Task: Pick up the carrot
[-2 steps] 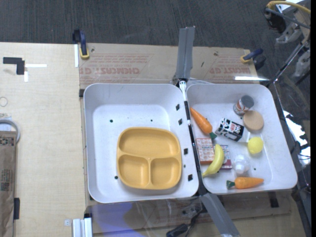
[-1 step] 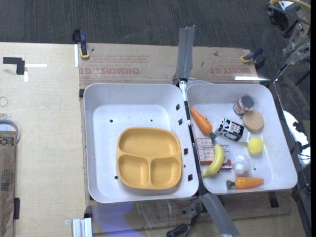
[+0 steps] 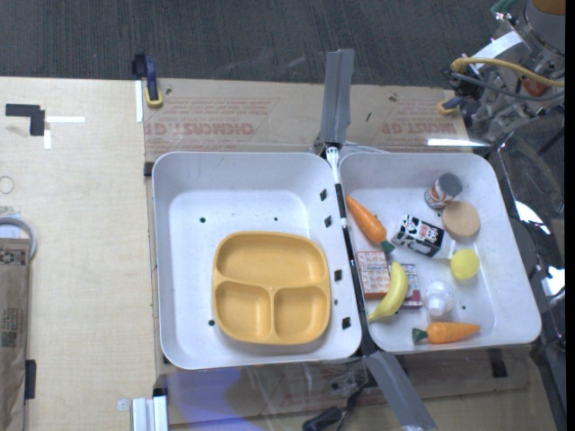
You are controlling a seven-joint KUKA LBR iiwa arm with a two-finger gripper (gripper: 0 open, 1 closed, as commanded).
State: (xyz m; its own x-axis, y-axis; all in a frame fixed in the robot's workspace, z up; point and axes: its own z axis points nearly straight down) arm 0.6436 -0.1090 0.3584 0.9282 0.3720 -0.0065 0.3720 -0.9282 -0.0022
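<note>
Arm (image 3: 530,34): at the top right corner of the view, above the tabletop's far right edge, beyond the right bin; cables and fittings cluster around it.
End effector: I cannot tell how it stands.
Left bin (image 3: 175,241): holds a yellow divided plate (image 3: 271,286) with three compartments, lying toward the bin's near edge.
Right bin (image 3: 503,241): holds the food items.
Carrot (image 3: 366,219): orange, by the right bin's left wall, tilted, with its green end toward the bin's middle.
Second carrot (image 3: 447,332): lies along the right bin's near edge, green end to the left.
Banana (image 3: 392,293): resting on a red packet (image 3: 371,264), left of centre.
Milk carton (image 3: 420,234): small, black and white, on its side near the bin's middle.
Lemon (image 3: 464,264): toward the right wall.
Tan round item (image 3: 461,219): just beyond the lemon, near the far right corner.
</note>
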